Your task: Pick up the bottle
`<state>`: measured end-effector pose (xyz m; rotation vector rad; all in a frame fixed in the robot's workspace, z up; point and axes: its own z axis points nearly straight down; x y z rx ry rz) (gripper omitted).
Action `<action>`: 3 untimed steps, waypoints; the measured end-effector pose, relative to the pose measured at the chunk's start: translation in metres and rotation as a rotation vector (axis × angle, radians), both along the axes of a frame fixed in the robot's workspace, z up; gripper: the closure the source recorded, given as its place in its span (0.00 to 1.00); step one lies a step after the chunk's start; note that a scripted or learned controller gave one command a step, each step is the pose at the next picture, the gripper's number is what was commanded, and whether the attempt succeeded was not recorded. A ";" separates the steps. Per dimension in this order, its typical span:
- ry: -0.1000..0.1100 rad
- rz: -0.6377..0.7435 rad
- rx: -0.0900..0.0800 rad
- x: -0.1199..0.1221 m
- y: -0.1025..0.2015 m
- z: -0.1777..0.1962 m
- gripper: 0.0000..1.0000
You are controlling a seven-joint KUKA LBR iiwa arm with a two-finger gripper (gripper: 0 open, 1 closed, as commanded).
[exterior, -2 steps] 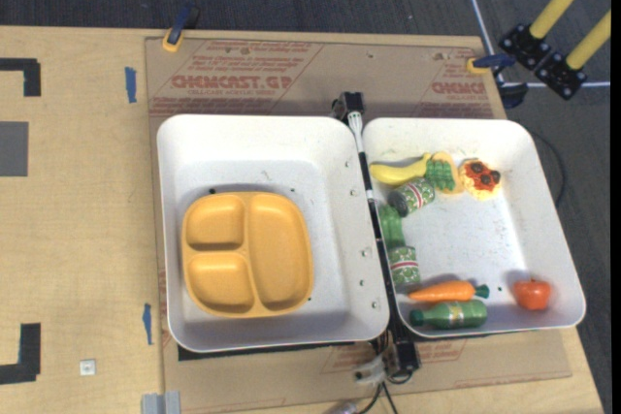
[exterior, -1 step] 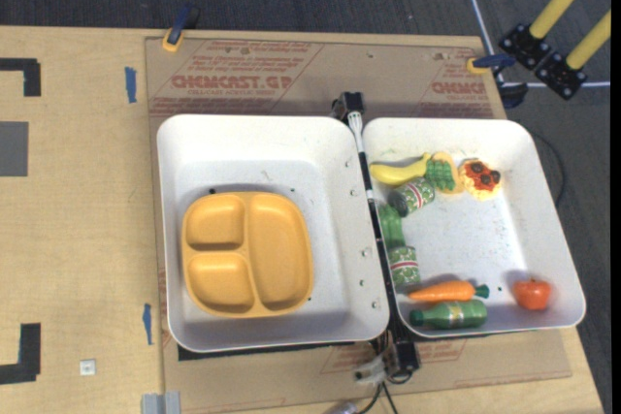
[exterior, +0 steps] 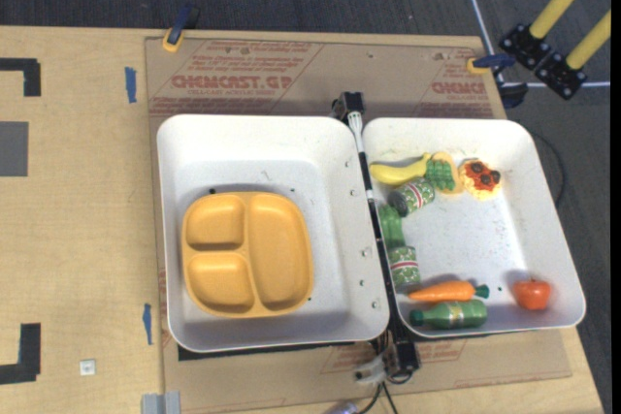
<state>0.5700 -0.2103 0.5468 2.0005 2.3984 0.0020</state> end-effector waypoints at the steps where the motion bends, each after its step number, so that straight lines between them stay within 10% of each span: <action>1: -0.005 0.001 -0.003 0.001 0.000 0.011 1.00; 2: -0.004 0.001 -0.003 0.001 0.000 0.011 0.00; 3: -0.009 0.002 -0.007 0.001 0.000 0.022 1.00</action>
